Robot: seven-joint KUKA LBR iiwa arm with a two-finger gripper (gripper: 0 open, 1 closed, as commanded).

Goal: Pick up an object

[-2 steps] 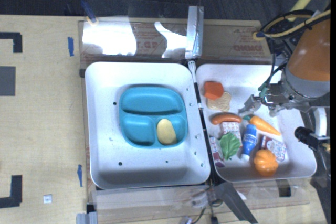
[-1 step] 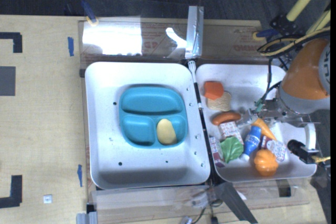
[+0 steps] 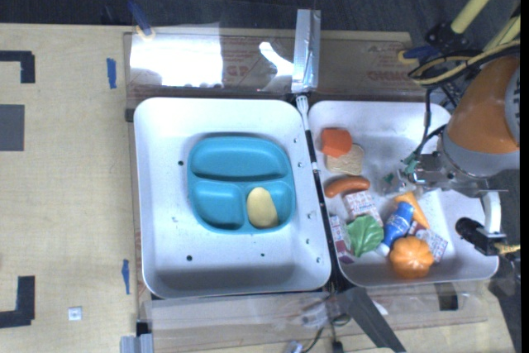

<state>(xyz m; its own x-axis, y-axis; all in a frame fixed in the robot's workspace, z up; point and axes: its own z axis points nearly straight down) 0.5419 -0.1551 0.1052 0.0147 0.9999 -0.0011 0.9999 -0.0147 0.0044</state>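
left bin [image 3: 157,260]: holds blue divided tray [image 3: 240,182] near its centre; yellow egg-shaped item [image 3: 262,207] sits in tray's lower-right compartment.
right bin [image 3: 376,120]: the clutter, packed twd its left & lower half.
orange block [image 3: 336,141]: upper-left part of right bin, on a pale slab.
sausage-like piece [image 3: 347,185]: just below it, long axis runs roughly left-right.
green leafy item [image 3: 364,234]: lower-left area, beside small printed packets.
blue bottle [image 3: 400,221]: tilted, long axis diagonal, cap end twd upper right; touching the round orange fruit [image 3: 411,255] by bin's lower edge.
gripper [image 3: 421,169]: above right bin's right half, under the orange-banded wrist; fingers' state can't tell, too dark/cluttered.
key relation: nearest picks (bottle, fruit) lie just below & slightly left of gripper; judged short move dwn-left.
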